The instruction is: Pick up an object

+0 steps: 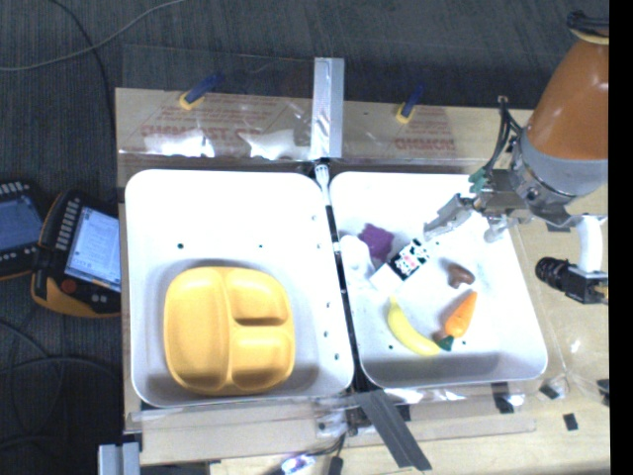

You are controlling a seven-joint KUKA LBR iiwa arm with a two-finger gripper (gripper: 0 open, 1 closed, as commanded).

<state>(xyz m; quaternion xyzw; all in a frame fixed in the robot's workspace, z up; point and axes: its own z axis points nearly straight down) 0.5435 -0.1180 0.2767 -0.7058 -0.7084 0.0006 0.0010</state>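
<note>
Overhead slanted view of 2 shallow white bins set side by side on a bench. Left bin (148, 206) carries a yellow compartment tray (228, 328) toward its 6 o'clock side, with 3 recesses visible. Right bin (524, 349) carries the loose objects: a purple piece (377, 238) near its 10 o'clock corner, a small black-and-white patterned block (408, 259) just beside it at 4 o'clock, a small brown item (459, 274) near the centre, an orange carrot (459, 315) with a green tip at 5 o'clock of centre, and a yellow banana (408, 331) just beside the carrot at 9 o'clock. Arm (577, 107), grey with an orange band, enters from 3 o'clock. Gripper (435, 224) hangs above the right bin's 12 o'clock half, pointing toward 8 o'clock, near the patterned block; nothing lies between its fingers, and whether they stand apart or together cannot be told. A handheld pendant (84, 255) lies outside the bins at 9 o'clock. Blue-and-yellow clips (201, 90) sit on the plastic sheet at 12 o'clock.
</note>
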